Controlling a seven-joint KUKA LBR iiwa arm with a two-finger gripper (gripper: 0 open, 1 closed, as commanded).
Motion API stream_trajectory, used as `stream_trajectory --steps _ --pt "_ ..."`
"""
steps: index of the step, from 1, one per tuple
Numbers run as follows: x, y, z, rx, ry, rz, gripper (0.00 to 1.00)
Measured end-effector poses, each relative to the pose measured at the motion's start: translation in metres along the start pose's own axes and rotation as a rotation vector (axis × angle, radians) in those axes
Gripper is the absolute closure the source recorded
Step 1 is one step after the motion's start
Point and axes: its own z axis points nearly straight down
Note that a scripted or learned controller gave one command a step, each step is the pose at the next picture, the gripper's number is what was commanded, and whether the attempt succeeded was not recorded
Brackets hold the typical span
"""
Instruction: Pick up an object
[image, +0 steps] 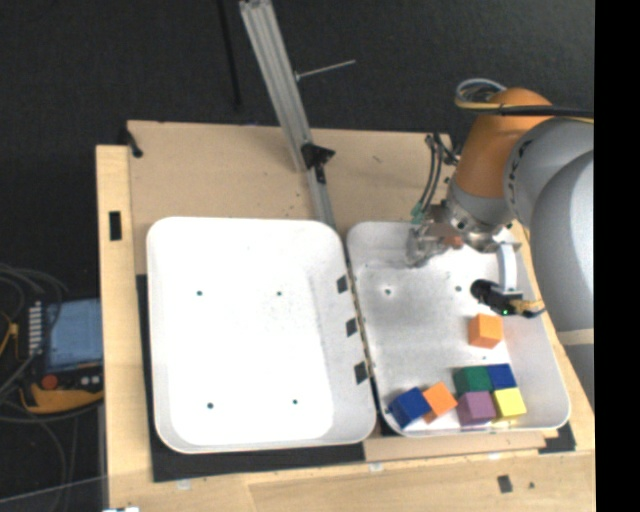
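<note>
From the camera view I see the gripper (428, 240) hanging over the far end of the right bin (400, 300), with bare bin floor under it. Whether it is apart or together I cannot tell; it is small and blurred against the white.

The things to pick sit well apart from it. An orange cube (486, 330) lies alone near the right wall. The rest crowd the near end: a blue cube (409, 405), a second orange one (439, 399), a green cube (472, 381), a dark blue cube (500, 376), a purple cube (477, 406) and a yellow cube (510, 402), most of them touching their neighbours.

My worry is a grab on nothing if the arm drops where it hangs. In the cluster, I judge there is little room beside any one cube, so a descent could land on two at once, or shove them against the near wall. The lone orange cube looks the safer choice, though it sits near the wall and a dark fitting (490, 293).

The left bin (240, 330) holds nothing I could aim at.

I can read no brand, label or writing anywhere on the desk (220, 170) or arm.
</note>
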Motion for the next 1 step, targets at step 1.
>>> stream_trajectory --steps 1 --pt "0.0001 0.0024 -0.0657 -0.004 0.004 0.000 1.00"
